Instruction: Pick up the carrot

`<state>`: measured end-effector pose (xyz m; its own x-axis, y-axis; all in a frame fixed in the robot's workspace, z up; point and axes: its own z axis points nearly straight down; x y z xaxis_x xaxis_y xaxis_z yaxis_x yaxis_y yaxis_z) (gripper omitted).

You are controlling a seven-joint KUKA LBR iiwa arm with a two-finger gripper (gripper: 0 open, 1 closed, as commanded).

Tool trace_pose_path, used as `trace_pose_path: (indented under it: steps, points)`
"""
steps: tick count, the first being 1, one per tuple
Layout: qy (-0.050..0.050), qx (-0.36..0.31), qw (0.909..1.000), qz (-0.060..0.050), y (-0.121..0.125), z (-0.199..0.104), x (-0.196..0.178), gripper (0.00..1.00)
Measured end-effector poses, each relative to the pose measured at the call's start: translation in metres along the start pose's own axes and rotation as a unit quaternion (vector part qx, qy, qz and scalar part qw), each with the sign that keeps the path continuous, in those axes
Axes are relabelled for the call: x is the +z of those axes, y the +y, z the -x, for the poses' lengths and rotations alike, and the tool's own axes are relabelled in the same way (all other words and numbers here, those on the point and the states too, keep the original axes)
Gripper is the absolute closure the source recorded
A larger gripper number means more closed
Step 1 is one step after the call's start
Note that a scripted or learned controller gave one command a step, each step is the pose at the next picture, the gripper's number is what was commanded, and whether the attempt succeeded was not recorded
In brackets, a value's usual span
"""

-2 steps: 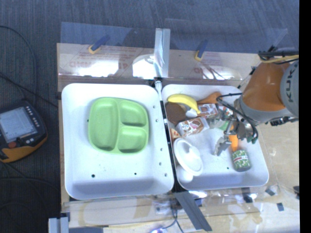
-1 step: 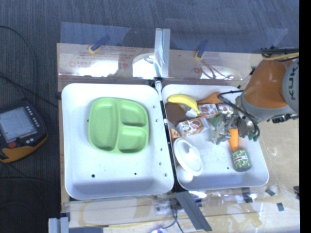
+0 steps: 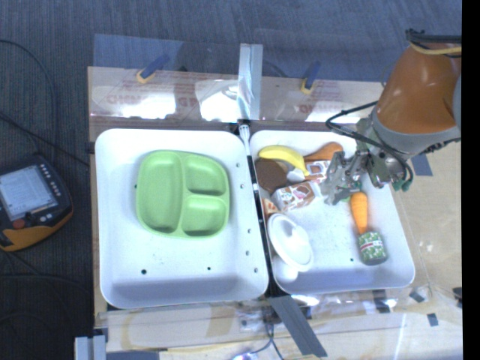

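Orange and tapered, the carrot (image 3: 360, 211) is seen lying in the right bin (image 3: 390, 276), its thin end pointing up toward the gripper (image 3: 339, 184) and its thick end capped by a dark green, speckled top toward the bin's near right corner. One carrot is counted. The gripper is placed just above and to the left of the carrot's thin end, close beside it; nothing is seen between its fingers, and how far they are parted cannot be told. Two white bins are counted. In the left bin (image 3: 112, 261) one green tray (image 3: 182, 193) with three compartments is laid. In the right bin, one banana (image 3: 280, 156), one brown item (image 3: 271, 175), one white cup-like item (image 3: 291, 240) and one small printed packet (image 3: 294, 196) are gathered along the left side.
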<state>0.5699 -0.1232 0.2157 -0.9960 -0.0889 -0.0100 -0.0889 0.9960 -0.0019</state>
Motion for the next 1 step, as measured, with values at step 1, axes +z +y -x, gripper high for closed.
trace_pose_path:
  steps: [1]
  points:
    - [0.002,-0.013,0.9999,0.0,0.0246,-0.0712,-0.0401,1.0]
